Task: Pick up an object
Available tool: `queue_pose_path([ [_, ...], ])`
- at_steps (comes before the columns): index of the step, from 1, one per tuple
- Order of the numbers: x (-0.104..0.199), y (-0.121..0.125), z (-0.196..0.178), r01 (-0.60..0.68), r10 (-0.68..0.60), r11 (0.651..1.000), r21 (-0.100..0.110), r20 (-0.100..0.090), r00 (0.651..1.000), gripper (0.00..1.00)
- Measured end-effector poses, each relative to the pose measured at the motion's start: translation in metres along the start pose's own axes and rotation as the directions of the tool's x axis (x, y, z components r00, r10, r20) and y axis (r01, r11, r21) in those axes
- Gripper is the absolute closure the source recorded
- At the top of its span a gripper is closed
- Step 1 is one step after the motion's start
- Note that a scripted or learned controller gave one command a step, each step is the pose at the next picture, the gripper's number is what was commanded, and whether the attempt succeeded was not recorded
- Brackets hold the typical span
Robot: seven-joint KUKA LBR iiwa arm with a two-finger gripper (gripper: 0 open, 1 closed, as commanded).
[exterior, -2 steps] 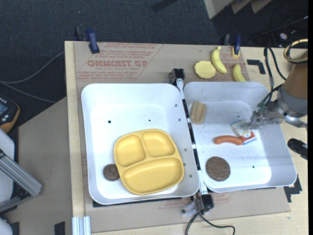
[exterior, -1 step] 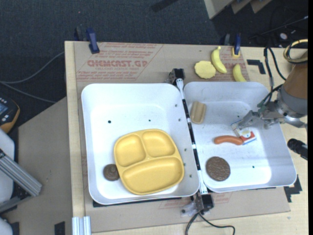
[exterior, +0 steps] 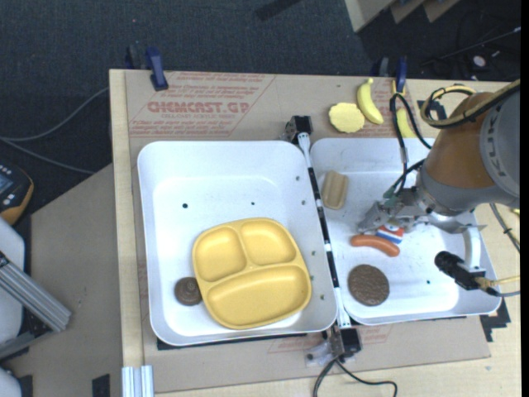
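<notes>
In the right bin [exterior: 430, 300] lie a red-orange sausage [exterior: 374, 243], a brown round patty [exterior: 368, 284] and a tan bread slice [exterior: 334, 189] near the bin's left wall. My gripper [exterior: 385, 215] hangs low over the right bin, just above and right of the sausage, its fingertips close to it. A small red, white and blue thing [exterior: 392, 231] sits right under the gripper. The arm's orange band [exterior: 459, 151] and grey wrist come in from the right.
The left bin [exterior: 165, 180] holds a yellow divided tray [exterior: 250, 271] and a small brown cookie [exterior: 188, 291]. A banana [exterior: 369, 102] and a yellow round piece [exterior: 346, 117] lie on the bench behind the right bin. Cables run along the right.
</notes>
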State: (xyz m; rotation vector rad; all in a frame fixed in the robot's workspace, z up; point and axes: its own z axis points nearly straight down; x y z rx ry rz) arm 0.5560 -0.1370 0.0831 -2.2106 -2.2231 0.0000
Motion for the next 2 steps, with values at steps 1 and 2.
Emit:
queue_pose_path([
  [1, -0.005, 0.001, -0.012, -0.005, 0.005, 1.0, -0.006, 0.005, 1.0, 1.0],
  [2, 0.092, 0.044, -0.108, 0.006, -0.006, 1.0, -0.018, 0.003, 1.0, 1.0],
])
